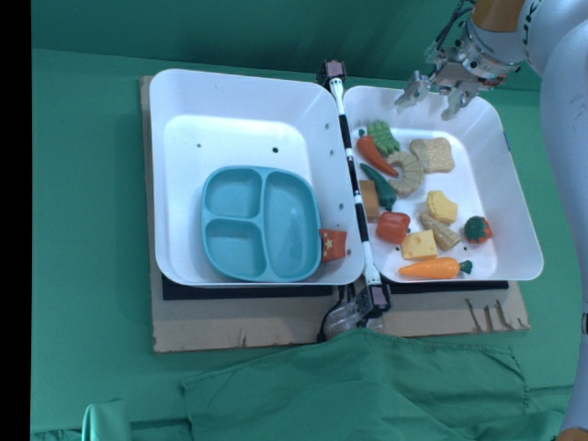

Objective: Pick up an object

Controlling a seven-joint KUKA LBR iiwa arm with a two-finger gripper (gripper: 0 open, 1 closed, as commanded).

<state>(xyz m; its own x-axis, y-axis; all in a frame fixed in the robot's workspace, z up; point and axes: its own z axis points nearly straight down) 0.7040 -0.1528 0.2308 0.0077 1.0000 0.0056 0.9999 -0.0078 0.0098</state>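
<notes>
**Pincer above the toy food bin**

The pincer (432, 95) hangs over the far edge of the right bin (514, 237), its fingers (409, 92) spread apart with nothing between them. Below it, the right bin holds a scatter of toy food: a slice of bread (433, 154) nearest the pincer, a carrot with green leaves (377, 150) beside it, a green chili (380, 186), a red pepper (392, 227), a wedge of cheese (420, 244), a second carrot (432, 268) along the near wall, and a strawberry (476, 229) towards the right wall. The left bin (184, 99) carries a blue divided plate (260, 222), with a small red piece (333, 243) touching the plate's right edge. Both bins rest on a green-covered desk (83, 200).
</notes>
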